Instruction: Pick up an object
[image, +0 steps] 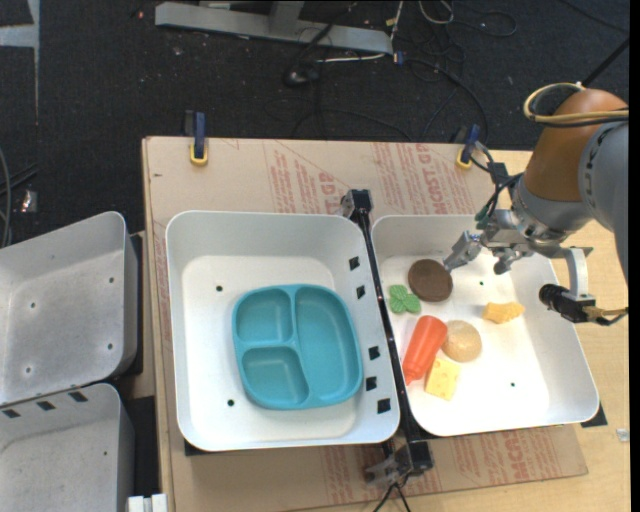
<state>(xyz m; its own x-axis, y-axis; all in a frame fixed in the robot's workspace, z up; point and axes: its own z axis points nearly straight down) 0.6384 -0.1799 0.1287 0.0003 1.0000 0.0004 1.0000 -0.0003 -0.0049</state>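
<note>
The right bin (560, 385) holds a brown round disc (431, 280), a small green leafy piece (403, 299), an orange carrot-like piece (424, 345), a pale tan round piece (462, 341), a yellow cheese-like block (443, 379) and a small orange-yellow piece (503, 312). My gripper (482, 254) hangs over the back of that bin, just right of and above the brown disc. Its two fingers are spread apart with nothing between them.
In the left bin (200, 400) lies a teal divided tray (296, 346). A black divider rail (376, 300) runs between the two bins. Two white lids (60, 300) sit off the bench at the left. Yellow clamps (198, 152) hold the cardboard at the back.
</note>
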